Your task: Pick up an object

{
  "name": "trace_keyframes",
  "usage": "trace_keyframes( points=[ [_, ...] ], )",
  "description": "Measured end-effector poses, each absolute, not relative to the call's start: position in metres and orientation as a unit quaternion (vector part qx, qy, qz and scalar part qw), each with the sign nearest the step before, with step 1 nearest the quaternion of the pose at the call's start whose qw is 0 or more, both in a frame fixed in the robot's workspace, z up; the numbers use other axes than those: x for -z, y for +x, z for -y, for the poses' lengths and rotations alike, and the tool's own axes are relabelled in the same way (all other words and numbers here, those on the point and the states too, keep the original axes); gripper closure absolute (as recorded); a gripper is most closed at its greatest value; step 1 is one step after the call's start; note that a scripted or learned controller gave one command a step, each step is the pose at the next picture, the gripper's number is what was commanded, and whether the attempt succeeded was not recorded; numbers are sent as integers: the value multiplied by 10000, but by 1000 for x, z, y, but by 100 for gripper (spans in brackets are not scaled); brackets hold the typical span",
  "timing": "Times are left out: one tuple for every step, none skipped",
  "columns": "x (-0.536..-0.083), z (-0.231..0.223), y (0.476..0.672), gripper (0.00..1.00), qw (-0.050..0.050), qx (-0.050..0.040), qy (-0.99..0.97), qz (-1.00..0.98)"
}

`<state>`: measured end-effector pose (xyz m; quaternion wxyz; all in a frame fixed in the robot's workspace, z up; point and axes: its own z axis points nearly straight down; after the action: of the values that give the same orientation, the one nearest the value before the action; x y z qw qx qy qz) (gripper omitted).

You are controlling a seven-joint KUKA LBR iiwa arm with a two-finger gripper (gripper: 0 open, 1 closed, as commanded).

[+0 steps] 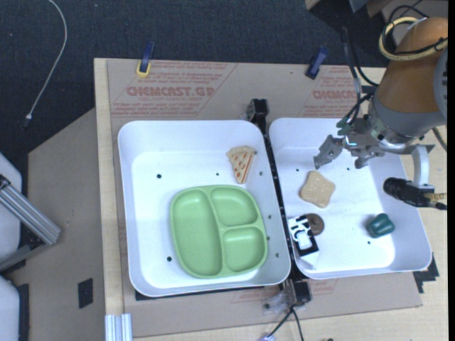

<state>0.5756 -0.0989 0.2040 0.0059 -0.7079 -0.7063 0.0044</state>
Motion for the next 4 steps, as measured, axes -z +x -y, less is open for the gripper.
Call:
trace_keyframes(
  points=[
    [-211, 99, 578, 0, 5, 0, -7070, 7072],
    [-168, 96, 582, 0, 24, -13, -7072, 7070],
    [-109, 92, 573, 0, 30, -17, -7073, 7069],
    [-86, 92, 574, 0, -2, -1, -7070, 7072]
  ],
)
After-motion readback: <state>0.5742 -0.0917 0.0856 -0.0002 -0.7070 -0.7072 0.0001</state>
